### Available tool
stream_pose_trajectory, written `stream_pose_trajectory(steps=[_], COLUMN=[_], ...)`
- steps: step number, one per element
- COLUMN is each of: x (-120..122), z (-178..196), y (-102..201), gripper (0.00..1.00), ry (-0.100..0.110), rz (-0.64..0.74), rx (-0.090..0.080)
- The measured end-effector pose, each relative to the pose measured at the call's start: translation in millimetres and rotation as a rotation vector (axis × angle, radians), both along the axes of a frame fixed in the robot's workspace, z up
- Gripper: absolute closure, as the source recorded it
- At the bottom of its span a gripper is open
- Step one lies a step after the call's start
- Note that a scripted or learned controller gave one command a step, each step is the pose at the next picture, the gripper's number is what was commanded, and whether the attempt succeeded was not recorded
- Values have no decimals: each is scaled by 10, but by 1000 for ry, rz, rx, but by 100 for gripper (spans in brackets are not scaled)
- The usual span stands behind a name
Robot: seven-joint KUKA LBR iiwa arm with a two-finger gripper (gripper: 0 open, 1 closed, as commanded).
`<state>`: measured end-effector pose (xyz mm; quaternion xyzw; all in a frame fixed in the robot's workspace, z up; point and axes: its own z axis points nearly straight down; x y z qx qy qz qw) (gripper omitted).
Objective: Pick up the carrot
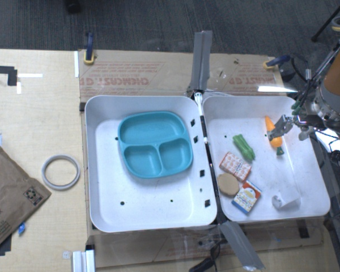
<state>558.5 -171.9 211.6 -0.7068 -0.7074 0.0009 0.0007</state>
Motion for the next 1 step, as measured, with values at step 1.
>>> stream_pose_trajectory(steps=[1], x=[407], z=[-1163], y=[-384], gripper=[0], ry=[-1], rz=[3], rx=[3])
